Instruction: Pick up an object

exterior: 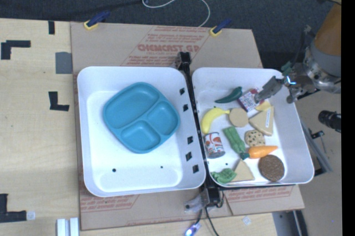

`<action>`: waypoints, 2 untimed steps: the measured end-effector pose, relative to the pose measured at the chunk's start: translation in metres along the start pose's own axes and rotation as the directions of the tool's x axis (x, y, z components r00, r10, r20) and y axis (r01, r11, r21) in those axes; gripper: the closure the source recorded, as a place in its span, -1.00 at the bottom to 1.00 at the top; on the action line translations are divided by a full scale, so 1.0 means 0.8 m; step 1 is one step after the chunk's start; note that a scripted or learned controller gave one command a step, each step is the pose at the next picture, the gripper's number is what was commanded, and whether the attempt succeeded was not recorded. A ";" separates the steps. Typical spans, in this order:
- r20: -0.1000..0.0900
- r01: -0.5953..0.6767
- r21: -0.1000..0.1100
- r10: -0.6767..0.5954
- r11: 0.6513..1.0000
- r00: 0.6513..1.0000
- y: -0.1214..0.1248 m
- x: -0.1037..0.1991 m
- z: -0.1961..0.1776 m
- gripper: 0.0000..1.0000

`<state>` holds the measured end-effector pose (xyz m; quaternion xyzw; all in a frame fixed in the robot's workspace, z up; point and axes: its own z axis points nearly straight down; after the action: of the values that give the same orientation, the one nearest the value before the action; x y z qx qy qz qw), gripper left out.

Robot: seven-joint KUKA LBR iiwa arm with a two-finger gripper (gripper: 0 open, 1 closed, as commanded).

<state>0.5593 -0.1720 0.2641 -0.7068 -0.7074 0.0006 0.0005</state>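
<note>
Beneath both bins lies a sheet of cardboard printed in red; the largest line looks like "CHEMCAST GP", though the smaller lines above and below it are too blurred to read. Just beside the gripper, on the side toward the bins' divider, a small packet carries a dark red and white label whose words cannot be made out. Farther that way and nearer the front rim, a little can shows a red and white label, also unreadable.

The gripper reaches in over the back right corner of the right bin. Whether its tips are spread or pressed together cannot be told, and nothing can be seen between them.

The packet's long axis slants from its end nearest the gripper down toward the bin's middle. Past it, a green pepper lies with its narrow end pointing back toward the gripper. A banana curves below that, beside a round cracker.

Well apart from the gripper, the left bin holds a blue divided plate.
</note>
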 end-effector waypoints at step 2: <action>0.002 0.000 -0.003 0.000 1.000 1.000 -0.062 -0.002 -0.236 1.00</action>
<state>0.5100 -0.1734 0.4526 -0.7067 -0.7075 0.0004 -0.0013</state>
